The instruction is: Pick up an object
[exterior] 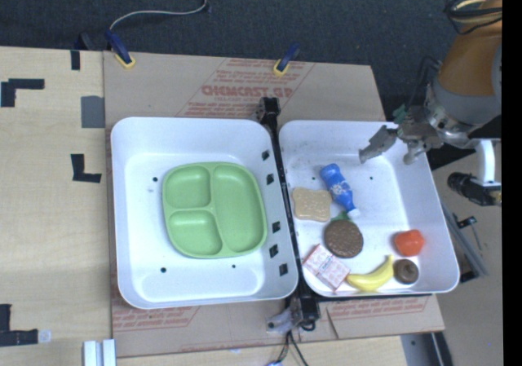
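Your claw [394, 147] hangs spread wide and empty over the right bin's [424, 193] far edge, with the bottle [337, 187] just below-left, round enough to roll off a finger if you descend off-centre.

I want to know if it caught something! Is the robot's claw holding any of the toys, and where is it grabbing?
Nothing is held. The gripper hangs open over the right bin, apart from the blue bottle.
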`<state>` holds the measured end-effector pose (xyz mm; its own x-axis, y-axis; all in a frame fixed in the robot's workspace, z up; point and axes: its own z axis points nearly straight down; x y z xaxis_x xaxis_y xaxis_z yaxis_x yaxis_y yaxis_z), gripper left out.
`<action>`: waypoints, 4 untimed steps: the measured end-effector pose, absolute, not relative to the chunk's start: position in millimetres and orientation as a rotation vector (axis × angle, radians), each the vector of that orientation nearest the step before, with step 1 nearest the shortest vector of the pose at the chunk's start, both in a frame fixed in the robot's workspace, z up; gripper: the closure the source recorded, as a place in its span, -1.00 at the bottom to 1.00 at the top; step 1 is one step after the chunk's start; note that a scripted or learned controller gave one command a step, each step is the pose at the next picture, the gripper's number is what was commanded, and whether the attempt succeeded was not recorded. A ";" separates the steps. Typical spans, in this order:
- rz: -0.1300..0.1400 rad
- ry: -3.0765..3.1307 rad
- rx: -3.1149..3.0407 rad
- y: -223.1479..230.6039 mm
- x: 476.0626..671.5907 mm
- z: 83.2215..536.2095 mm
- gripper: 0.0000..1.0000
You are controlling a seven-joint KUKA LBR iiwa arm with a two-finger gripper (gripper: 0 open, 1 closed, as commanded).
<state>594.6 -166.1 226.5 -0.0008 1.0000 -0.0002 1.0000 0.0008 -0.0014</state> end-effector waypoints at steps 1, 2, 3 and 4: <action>0.002 -2.221 -2.217 -112.1 636.0 135.6 -1.00; 0.000 -2.224 -2.221 -118.8 640.9 86.1 -1.00; -0.002 -2.227 -2.222 -118.6 641.4 96.4 1.00; -0.001 -2.224 -2.217 -40.2 598.4 184.4 1.00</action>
